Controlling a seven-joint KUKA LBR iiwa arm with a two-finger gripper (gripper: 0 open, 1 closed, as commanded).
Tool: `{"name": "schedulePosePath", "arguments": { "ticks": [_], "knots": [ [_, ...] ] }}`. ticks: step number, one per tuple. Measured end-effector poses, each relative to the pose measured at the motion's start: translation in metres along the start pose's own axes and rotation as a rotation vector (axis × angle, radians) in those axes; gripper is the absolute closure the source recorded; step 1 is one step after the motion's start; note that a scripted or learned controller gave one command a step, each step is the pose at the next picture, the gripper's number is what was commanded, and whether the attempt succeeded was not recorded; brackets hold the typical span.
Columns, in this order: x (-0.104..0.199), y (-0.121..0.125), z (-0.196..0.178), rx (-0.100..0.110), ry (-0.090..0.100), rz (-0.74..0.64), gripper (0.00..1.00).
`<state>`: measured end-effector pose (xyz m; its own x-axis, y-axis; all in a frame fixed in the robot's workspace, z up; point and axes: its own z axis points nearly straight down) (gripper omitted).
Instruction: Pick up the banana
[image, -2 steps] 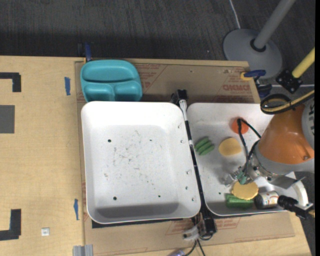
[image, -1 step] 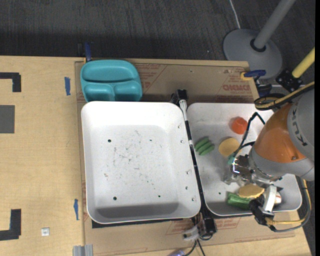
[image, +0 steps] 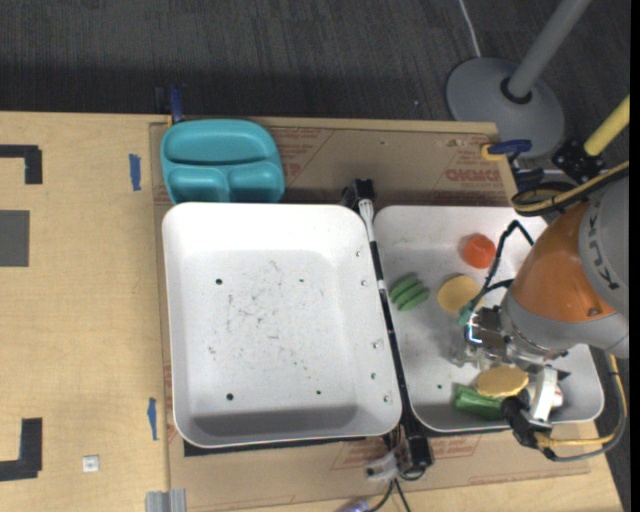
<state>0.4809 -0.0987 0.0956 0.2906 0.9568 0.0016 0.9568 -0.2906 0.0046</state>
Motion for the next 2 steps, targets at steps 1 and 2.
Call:
{"name": "schedulePosePath", "arguments": {
  "ticks": [1,2],
  "knots": [
    [0.000,0.000,-0.010,-0.002,0.000,0.000,1.00],
    [0.096,-0.013,-0.089,0.006,-0.002,0.239,1.00]
  ]
}}
